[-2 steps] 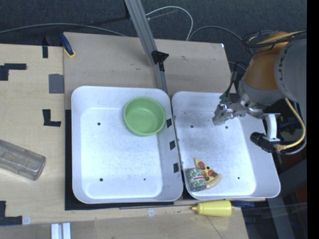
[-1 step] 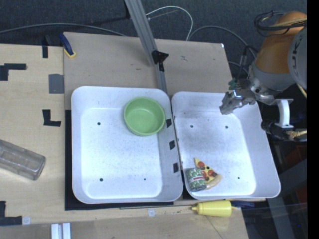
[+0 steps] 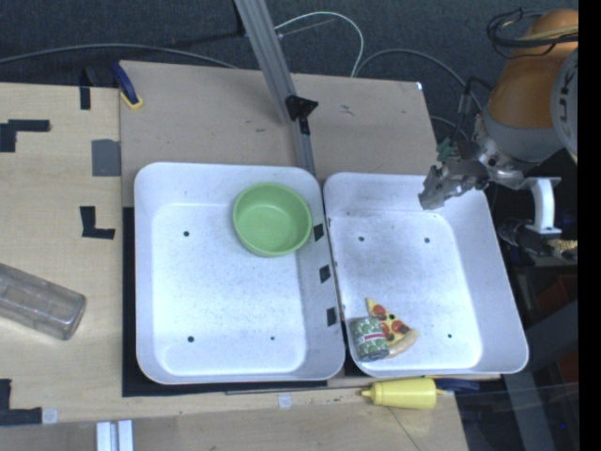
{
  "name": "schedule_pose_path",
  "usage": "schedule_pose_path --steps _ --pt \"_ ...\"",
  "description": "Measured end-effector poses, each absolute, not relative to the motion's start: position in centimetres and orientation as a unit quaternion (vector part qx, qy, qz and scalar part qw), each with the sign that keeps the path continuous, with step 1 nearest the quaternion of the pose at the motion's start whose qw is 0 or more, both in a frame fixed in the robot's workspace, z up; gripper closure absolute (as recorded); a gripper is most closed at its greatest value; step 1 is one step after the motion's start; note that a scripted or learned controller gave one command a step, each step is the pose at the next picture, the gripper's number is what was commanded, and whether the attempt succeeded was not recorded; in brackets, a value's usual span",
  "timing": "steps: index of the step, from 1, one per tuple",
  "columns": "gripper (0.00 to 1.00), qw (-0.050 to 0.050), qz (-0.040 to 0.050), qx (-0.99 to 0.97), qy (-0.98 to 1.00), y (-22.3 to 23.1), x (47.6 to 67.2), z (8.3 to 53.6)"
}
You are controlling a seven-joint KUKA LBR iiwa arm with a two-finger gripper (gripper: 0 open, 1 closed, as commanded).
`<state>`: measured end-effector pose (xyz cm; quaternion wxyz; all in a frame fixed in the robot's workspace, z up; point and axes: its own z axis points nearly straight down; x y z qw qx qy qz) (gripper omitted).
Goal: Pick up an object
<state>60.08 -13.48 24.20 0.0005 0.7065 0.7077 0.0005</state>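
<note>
camera view: the gripper (image 3: 439, 194) sits over the far right rim of the right bin (image 3: 470, 280), nothing between its fingers as far as i can see, and honestly can't tell if it's spread or closed from this angle. so this looks like the approach step, no grab yet. closest candidates are the pizza slice toy (image 3: 392, 325) and the small can (image 3: 369, 338), touching each other at the near left corner of that bin. green bowl (image 3: 272, 219) sits in the left bin (image 3: 169, 280). next move imo: travel toward the near corner, then drop straight down on one item.
</note>
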Motion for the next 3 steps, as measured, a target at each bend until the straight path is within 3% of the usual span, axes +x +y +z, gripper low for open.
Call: schedule_pose_path --steps 3 --pt "1.0 -0.001 0.0003 0.704 0.71 2.7 57.8 24.6"
